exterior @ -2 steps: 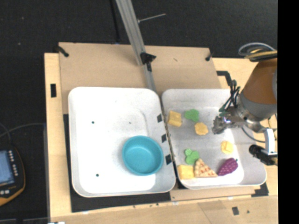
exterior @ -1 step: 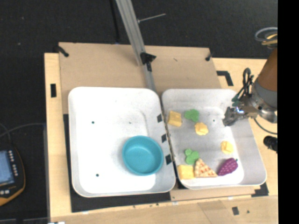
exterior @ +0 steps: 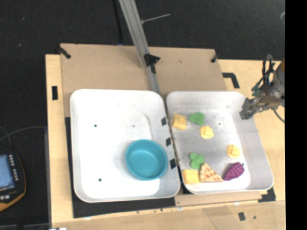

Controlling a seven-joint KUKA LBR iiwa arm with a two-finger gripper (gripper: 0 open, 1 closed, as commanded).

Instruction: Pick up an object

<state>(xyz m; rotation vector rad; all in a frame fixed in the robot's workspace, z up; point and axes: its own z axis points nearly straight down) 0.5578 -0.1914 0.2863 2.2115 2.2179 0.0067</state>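
With the pincer (exterior: pixel 249 110), its state not discernible, poised at the right bin's (exterior: pixel 249 176) rim, an approach toward the toys is judged pending.

The arm (exterior: pixel 274 83) is running off the right edge; its claw (exterior: pixel 247 110) is too small to read. A handheld screen (exterior: pixel 8 176) is getting cropped at the left.

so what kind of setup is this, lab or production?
Looks like a lab grasping testbed, not production. Two shallow white bins, the left bin and the right bin, sit on a plywood bench; toy food like the purple grapes fills one, and the gripper hovers at its edge.
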